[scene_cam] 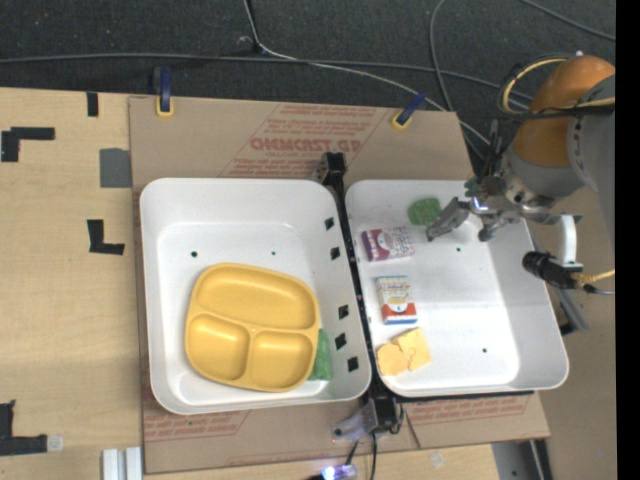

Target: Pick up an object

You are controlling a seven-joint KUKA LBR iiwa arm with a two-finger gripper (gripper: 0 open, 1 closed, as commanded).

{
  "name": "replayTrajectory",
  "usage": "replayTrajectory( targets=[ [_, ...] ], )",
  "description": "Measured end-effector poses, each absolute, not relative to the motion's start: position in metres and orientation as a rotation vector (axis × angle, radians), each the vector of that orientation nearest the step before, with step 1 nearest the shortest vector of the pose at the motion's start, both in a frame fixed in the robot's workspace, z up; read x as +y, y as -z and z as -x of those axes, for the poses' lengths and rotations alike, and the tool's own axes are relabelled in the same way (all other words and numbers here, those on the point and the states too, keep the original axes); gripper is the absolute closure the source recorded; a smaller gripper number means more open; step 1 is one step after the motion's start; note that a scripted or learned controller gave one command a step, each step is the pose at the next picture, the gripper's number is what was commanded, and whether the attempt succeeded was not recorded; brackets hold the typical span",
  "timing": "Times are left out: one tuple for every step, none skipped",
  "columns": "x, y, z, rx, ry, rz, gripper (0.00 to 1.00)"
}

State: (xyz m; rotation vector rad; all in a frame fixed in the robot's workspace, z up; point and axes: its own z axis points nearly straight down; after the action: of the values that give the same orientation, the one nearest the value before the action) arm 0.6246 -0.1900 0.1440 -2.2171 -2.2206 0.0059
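My gripper (466,227) hangs over the far part of the right bin (520,353), its fingers spread open with nothing between them. A small green object (424,210) lies just left of the left finger (442,224). Nearer the bin's left wall are a purple and white packet (386,242), a small white box with red and blue print (397,299) and a yellow wedge-like piece (404,352). In the left bin (170,208) a yellow divided plate (252,325) rests, with a green item (321,356) tucked at its right edge.
The grey arm with its orange band (562,98) reaches in from the upper right. Black clips (335,168) sit along the divider between the bins. Cables run across the dark floor at the back, and the bins rest on cardboard (300,133).
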Motion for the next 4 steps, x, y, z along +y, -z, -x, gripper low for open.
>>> replayTrajectory(
  targets=[
    [-0.189,-0.091,-0.624,-2.223,-0.004,2.218,0.00],
    [-0.188,-0.103,-0.625,-2.225,-0.003,2.218,1.00],
    [-0.184,-0.166,-0.627,-2.225,0.003,2.222,1.00],
    [-0.184,-0.217,-0.627,-2.224,0.001,2.221,1.00]
  ],
)
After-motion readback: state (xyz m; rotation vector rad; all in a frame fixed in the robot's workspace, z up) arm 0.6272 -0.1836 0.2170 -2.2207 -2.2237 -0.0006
